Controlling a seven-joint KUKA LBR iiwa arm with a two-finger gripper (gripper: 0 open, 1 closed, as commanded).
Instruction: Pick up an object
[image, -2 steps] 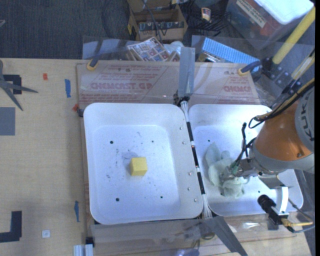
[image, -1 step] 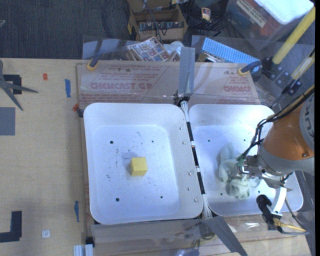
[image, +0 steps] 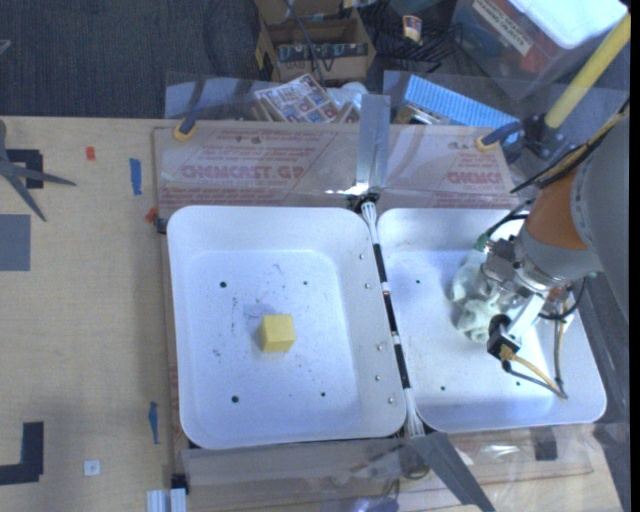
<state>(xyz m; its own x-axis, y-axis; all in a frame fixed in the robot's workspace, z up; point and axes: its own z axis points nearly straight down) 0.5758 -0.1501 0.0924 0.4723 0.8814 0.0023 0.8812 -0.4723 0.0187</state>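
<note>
The yellow block (image: 277, 333) is sitting in the left bin (image: 200, 240) while the gripper (image: 478, 312), finger state indiscernible, is hovering over the right bin (image: 430, 380), so crossing left remains pending.

Two white bins (image: 200, 240), perhaps cardboard (image: 300, 45) behind

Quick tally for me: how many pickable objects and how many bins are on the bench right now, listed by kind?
Yellow block: 1, in the left bin
White bins: 2, left bin and right bin
Total: 3 things, 1 of them pickable
The pincer sits over the right bin, away from the block.
</note>
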